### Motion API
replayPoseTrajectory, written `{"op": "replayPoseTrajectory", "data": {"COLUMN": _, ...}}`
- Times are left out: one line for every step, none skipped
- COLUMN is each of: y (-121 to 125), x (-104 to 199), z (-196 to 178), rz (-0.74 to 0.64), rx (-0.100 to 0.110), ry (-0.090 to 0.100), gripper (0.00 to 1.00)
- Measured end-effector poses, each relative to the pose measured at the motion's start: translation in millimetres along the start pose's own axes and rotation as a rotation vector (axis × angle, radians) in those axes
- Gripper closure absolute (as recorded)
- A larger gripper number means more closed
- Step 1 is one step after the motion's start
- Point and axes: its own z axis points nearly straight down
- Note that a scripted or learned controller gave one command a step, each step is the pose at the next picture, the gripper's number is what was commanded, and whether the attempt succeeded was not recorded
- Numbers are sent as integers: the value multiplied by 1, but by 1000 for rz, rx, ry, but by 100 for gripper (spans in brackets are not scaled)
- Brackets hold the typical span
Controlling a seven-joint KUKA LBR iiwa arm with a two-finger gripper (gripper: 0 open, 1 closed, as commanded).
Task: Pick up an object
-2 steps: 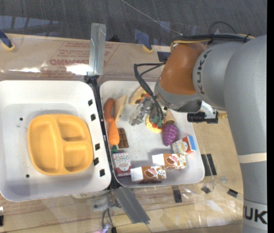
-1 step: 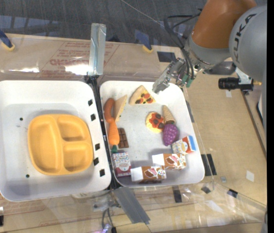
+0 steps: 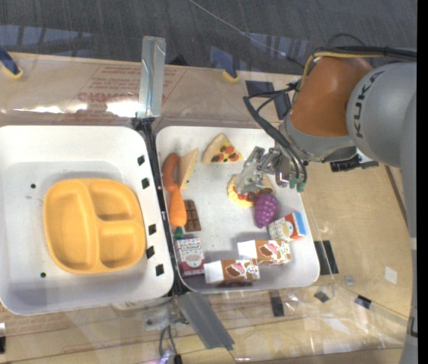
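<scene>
My gripper (image 3: 253, 174) hangs over the upper middle of the right bin (image 3: 217, 135), its metal fingers pointing down at a yellow toy food piece (image 3: 238, 192). A purple grape bunch (image 3: 266, 208) lies just right of and below the fingertips. A pizza slice (image 3: 222, 151) lies to the gripper's upper left. Whether anything sits between the fingers is not visible.
Along the right bin's left wall lie a sausage (image 3: 170, 169), a carrot (image 3: 176, 207), a bread wedge (image 3: 189, 165) and a chocolate bar (image 3: 192, 215). Several small cartons (image 3: 232, 271) line its front. The left bin (image 3: 17, 158) holds a yellow divided tray (image 3: 92, 224).
</scene>
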Motion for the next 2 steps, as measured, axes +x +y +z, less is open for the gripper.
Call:
{"op": "replayPoseTrajectory", "data": {"y": 1, "x": -1, "z": -3, "rz": -1, "rx": 0, "ry": -5, "gripper": 0}}
{"op": "replayPoseTrajectory", "data": {"y": -13, "x": -2, "z": 48, "rz": 22, "rx": 0, "ry": -11, "gripper": 0}}
